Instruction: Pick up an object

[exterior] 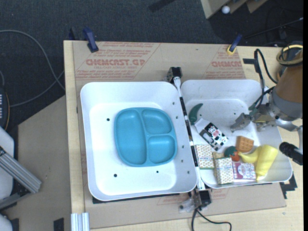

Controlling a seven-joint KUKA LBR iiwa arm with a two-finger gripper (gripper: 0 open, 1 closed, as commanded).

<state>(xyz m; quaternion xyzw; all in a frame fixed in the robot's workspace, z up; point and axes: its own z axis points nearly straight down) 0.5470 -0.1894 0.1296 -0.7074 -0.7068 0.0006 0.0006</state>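
Observation:
The right bin (216, 84) holds several small objects. A dark green piece (195, 112) lies near its left wall. A black-and-white toy (214, 134) sits in the middle, and a tan waffle (245, 143) lies to its right. A yellow banana-like toy (262, 159) rests at the front right. Small printed boxes (223, 170) and a red-labelled pack (244, 171) crowd the front. My gripper (240, 122) hangs low over the bin's bare right-centre floor, just above the waffle and right of the black-and-white toy. Nothing shows in it.
The left bin (96, 100) carries a blue divided plate (144, 136). A hinge strip (185, 124) runs between the bins. The arm's body (288, 95) stands over the right bin's far right edge, with black cables (260, 66) behind. Clamps (90, 40) sit on the board's back edge.

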